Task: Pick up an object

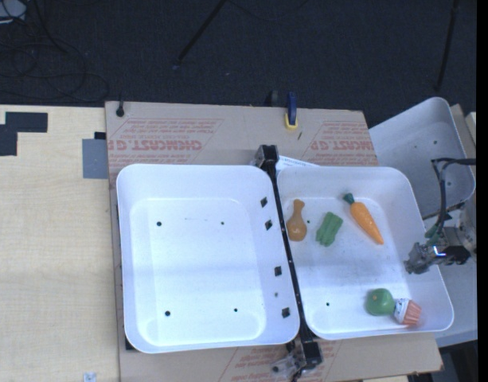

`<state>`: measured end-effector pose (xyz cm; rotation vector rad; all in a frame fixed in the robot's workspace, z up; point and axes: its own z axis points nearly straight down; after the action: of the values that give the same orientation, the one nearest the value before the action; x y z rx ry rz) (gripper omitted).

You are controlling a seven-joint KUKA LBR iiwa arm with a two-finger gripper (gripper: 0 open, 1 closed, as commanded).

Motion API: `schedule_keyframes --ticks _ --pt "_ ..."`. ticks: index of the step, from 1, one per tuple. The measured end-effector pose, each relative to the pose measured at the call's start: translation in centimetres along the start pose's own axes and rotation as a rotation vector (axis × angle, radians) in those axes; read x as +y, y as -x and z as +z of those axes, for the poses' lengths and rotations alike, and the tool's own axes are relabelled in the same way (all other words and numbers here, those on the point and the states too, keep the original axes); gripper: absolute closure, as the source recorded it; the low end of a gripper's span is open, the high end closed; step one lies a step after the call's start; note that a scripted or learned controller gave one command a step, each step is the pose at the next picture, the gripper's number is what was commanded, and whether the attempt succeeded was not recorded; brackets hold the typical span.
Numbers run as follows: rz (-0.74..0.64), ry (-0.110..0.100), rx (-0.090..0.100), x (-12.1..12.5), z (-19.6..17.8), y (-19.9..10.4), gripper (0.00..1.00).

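We are at the approach step: nothing is grasped yet. The gripper (425,257) sits at the right rim of the right-hand shallow white plastic bin (435,289); we cannot tell its state. The candidates lie inside that bin: an orange toy carrot (366,220), a green toy pepper (329,228), a tan gourd-shaped piece (296,221) and a round green ball (379,302). The next move calls for travel inward over one object, then a descent.

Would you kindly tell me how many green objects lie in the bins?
2, both in the right bin: a green pepper-shaped toy near its middle, a round green toy near the front.
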<state>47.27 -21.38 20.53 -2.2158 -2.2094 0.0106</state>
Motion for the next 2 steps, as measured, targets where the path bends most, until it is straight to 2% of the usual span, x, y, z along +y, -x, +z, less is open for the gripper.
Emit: schedule_keyframes --ticks 1,2 --pt "-0.011 0.029 -0.004 0.4 -16.5 -8.5 1.00" --pt "0.003 0.006 -0.005 0.0 -11.1 -1.5 1.00"
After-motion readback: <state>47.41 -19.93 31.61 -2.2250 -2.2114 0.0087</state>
